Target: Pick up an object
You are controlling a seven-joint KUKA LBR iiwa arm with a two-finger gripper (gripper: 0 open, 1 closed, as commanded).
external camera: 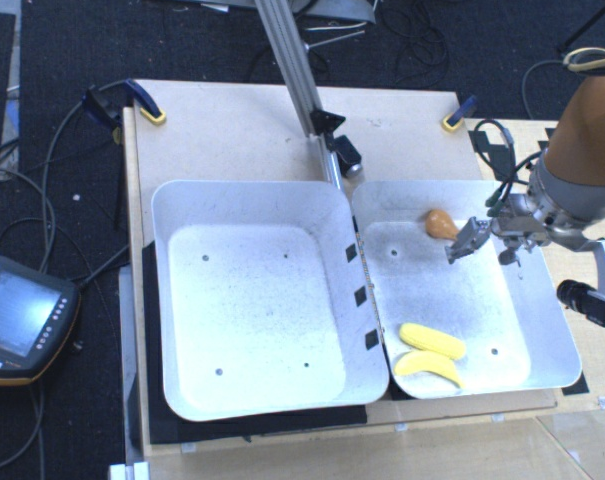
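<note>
Right bin (542, 313): claw (490, 244) beside orange object (441, 224)

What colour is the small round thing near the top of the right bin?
Orange-brown ball, seen in the camera view.

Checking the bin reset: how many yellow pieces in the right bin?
2: both lie side by side near the right bin's front edge, the upper yellow piece just behind the lower yellow piece. None looks hidden.
</note>
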